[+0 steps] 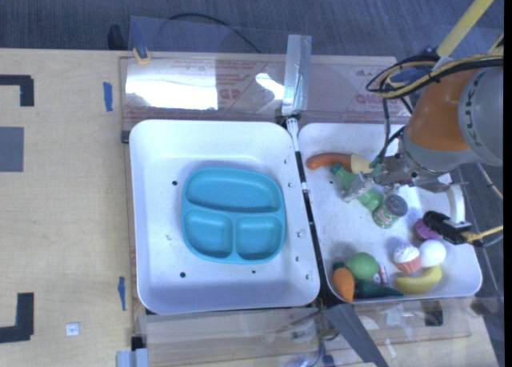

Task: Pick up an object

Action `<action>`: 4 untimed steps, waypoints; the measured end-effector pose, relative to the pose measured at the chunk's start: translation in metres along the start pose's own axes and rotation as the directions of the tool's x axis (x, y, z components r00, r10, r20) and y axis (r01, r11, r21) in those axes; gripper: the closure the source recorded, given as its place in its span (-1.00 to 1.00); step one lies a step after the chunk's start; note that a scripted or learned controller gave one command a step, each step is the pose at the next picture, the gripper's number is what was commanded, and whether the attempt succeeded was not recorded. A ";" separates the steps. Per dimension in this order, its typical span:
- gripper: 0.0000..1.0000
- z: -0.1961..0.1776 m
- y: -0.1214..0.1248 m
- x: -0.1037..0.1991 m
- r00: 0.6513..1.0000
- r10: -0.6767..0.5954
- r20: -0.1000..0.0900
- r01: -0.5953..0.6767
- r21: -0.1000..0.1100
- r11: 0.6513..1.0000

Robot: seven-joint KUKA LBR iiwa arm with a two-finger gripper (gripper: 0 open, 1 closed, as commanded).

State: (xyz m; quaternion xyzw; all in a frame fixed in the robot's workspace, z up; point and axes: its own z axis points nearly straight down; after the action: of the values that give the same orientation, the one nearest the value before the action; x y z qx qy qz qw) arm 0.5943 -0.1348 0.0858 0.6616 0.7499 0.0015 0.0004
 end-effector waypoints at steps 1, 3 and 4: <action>-1.00 0.000 0.007 -0.038 0.985 -0.172 0.004 0.172 -0.003 0.985; 1.00 -0.077 0.058 -0.004 0.996 -0.084 -0.003 0.084 0.013 0.996; 1.00 -0.178 0.042 -0.068 0.998 -0.061 0.009 0.061 -0.007 0.998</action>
State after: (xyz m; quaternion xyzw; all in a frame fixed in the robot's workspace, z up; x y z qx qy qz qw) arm 0.6444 -0.1972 0.2635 0.6383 0.7698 0.0015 0.0062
